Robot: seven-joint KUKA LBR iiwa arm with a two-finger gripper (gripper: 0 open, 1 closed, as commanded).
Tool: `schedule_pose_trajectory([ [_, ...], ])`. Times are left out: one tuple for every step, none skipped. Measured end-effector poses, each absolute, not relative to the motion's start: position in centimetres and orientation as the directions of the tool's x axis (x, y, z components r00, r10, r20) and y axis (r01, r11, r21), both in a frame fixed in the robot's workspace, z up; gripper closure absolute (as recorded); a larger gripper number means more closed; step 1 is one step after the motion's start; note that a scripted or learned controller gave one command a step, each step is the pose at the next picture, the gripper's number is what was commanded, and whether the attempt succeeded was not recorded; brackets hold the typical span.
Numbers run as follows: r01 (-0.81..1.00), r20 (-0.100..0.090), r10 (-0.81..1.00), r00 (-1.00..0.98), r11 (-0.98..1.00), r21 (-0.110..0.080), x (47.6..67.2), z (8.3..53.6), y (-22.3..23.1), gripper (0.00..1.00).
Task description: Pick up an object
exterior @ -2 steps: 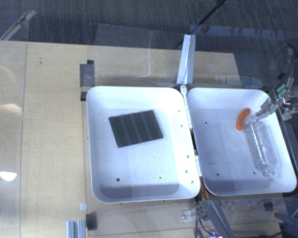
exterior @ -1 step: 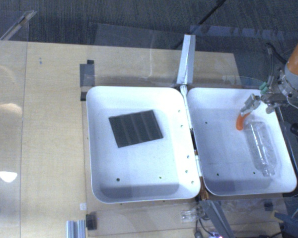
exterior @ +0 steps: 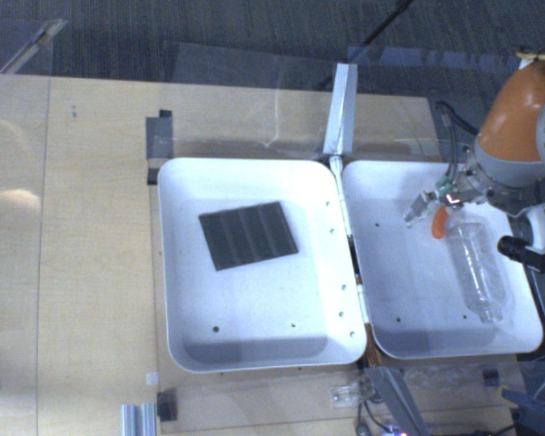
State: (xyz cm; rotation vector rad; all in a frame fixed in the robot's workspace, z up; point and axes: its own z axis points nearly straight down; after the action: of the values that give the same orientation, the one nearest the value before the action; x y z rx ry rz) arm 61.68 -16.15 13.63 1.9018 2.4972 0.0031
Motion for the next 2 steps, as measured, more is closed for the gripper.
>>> schedule_pose_trajectory([
  [0.973,-0.005,0.973,-0.23,0.231,0.009,63.8,8.9,-20.5,0.0],
  [0.972,-0.008,0.972,-0.234,0.235,0.014,64.1,10.1,-20.4,1.0],
])
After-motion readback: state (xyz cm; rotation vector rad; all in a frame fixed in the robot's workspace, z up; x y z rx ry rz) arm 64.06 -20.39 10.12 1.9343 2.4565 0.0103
